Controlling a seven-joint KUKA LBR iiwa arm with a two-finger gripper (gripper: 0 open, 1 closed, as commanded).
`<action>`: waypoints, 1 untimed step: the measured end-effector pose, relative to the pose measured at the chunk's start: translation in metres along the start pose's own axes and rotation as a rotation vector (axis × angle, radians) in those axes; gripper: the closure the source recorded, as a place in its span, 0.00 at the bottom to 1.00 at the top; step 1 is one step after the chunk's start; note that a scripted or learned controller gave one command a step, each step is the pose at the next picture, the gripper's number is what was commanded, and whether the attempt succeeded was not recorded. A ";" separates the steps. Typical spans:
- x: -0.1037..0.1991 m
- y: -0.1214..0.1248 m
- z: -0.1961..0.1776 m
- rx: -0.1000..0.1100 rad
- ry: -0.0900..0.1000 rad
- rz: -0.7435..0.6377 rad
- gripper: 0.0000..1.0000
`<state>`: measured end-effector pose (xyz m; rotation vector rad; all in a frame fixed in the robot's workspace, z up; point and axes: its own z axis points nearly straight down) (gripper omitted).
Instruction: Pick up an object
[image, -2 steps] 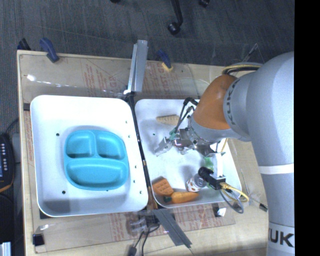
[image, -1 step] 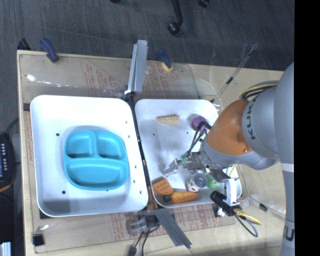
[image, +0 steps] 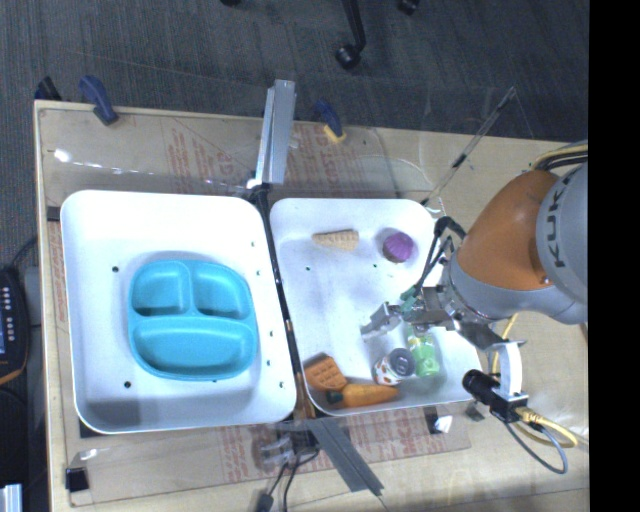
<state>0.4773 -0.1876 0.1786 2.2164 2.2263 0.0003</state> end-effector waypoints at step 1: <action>-0.022 0.021 0.016 0.001 0.000 -0.003 0.00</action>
